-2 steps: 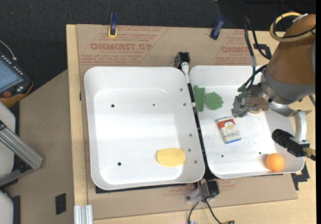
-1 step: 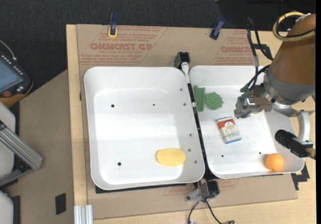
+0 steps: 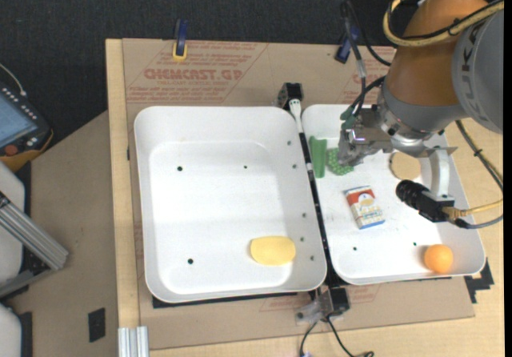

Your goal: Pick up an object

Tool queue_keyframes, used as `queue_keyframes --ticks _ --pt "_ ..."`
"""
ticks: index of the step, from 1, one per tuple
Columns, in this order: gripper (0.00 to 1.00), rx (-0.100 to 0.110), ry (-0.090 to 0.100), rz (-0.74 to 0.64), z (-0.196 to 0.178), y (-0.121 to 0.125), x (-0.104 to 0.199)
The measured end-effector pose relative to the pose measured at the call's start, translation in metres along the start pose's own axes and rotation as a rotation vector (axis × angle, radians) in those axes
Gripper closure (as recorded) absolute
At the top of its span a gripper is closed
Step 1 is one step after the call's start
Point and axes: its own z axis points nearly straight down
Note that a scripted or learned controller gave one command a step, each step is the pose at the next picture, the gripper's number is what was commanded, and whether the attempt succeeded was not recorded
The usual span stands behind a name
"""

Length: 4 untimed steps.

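Gripper [image 3: 350, 149] hangs low in the right bin [image 3: 384, 271] beside a green block [image 3: 319, 157], finger state unclear, nothing lifted yet.

A disc [image 3: 273, 250] lies in the left bin [image 3: 160, 139].

2 shallow white plastic bins [image 3: 216, 147] sit on a tan cardboard sheet [image 3: 144, 75] printed with red lettering. A pale yellow oval object [image 3: 273, 250] lies in one bin; the other bin holds a green block [image 3: 319, 157], a small red-and-white printed box [image 3: 365, 206] and an orange ball [image 3: 438, 258].
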Motion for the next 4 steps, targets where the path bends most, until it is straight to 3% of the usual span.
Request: queue_keyframes --ticks 1,2,3,4 --pt "1.00 -0.001 -0.003 0.013 -0.101 -0.070 -0.051" --pt "1.00 -0.003 -0.001 0.002 -0.157 -0.070 0.003" --pt "1.00 -0.002 -0.001 0.003 -0.194 -0.070 0.035" --pt "1.00 0.016 -0.003 0.018 -0.079 -0.072 -0.047"
